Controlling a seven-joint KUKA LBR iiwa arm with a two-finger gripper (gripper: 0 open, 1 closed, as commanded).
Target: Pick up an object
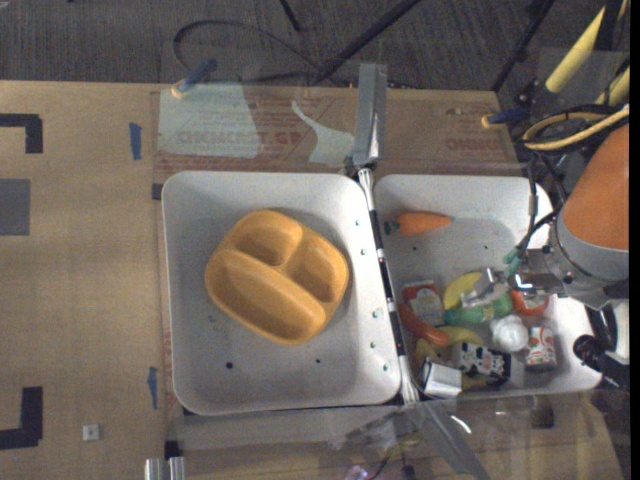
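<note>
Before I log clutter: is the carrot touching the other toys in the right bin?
Apart. The camera view shows bare white bin floor between the carrot and the toy pile below it.

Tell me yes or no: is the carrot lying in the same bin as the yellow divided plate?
No, the carrot lies in the right bin, while the yellow divided plate sits alone in the left bin.

Toy pile [475, 328] heaped in right bin's [450, 198] near half

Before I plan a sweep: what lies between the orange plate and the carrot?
In the camera view, the plate and carrot are parted by bare bin floor and the two bins' adjoining rims.
</note>
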